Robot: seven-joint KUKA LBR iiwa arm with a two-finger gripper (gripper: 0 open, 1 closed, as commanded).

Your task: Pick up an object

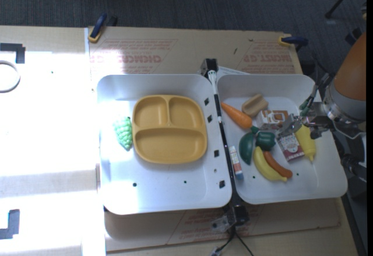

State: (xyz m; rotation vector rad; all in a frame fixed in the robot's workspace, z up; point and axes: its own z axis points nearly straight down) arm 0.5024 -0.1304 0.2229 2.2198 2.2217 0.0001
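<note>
The right bin point(326, 182) holds several toy foods. An orange carrot point(236, 115) lies at its left, with a tan bread piece point(254, 104) and a small printed box point(273, 116) behind it. A dark green pepper point(254, 143) sits mid-bin beside a yellow banana point(265, 166) and an orange sausage point(278, 166). A red packet point(291, 147) and a yellow corn-like piece point(307, 141) lie at the right. My gripper point(293, 125) hangs low just above the red packet, reaching in from the right.
The left bin point(116, 188) carries a yellow divided plate point(169, 129) and a green bumpy toy point(123, 132) at the plate's left. A white tube point(234, 161) lies along the divider between the bins. The arm's orange band point(356, 71) stands over the right bin's edge.
</note>
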